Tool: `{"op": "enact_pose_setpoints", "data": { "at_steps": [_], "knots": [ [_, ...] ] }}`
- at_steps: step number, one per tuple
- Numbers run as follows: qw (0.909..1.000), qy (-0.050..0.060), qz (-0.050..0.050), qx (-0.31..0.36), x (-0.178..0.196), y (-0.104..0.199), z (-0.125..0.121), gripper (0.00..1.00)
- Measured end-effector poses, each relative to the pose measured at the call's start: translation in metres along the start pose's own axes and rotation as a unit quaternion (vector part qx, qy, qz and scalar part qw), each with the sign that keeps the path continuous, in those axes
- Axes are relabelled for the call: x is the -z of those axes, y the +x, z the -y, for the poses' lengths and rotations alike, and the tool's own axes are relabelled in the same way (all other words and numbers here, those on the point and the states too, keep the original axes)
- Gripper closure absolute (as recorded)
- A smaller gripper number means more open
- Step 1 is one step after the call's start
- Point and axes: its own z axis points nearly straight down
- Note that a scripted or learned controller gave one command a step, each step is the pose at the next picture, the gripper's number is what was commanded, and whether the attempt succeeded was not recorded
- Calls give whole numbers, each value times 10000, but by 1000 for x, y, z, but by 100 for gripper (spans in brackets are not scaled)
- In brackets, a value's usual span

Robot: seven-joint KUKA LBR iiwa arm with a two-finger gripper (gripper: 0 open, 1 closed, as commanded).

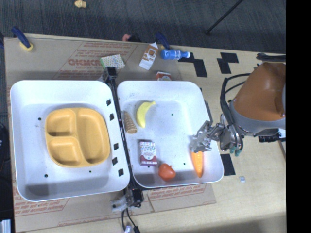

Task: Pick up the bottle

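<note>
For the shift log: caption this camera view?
Gripper hovers over carrot in right bin; blue bottle lies on bench beyond.

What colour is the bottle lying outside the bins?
Blue: the small plastic bottle beyond the right bin's far rim, seen in the camera view.
</note>
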Motion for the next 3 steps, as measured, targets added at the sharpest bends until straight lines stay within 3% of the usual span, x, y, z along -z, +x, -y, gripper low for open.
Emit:
{"op": "enact_pose_setpoints", "data": {
  "at_steps": [1, 2, 3],
  "knots": [
    [9798, -3, -12, -2001, -2, 5, 2, 100],
    [9243, -1, -7, -3816, -6, 5, 2, 100],
    [8044, 3, -14, -5941, -11, 6, 2, 100]
  ]
}}
